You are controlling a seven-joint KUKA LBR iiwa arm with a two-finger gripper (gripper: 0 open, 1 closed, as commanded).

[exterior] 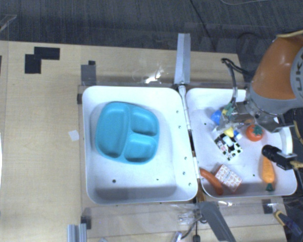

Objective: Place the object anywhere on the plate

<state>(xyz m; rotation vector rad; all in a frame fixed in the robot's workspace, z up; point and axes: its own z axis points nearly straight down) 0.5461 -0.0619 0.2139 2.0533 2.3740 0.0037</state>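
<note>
We see two bins side by side on the bench [35, 150] — the left bin [116, 190] and the right bin [202, 101], their inner walls touching. A divided plate [125, 131] lies in the left bin, toward its far left part.

In the right bin the arm [280, 69] reaches in from the right, its gripper [231, 116] over the bin's middle. Just right of the gripper sits a tomato [254, 132]; just below it lies a patterned cube [229, 144]. Along the near wall lie a sausage [211, 179] and, touching its right, a checked block [228, 178] — a carrot [267, 171] lies toward the near right corner.
</note>
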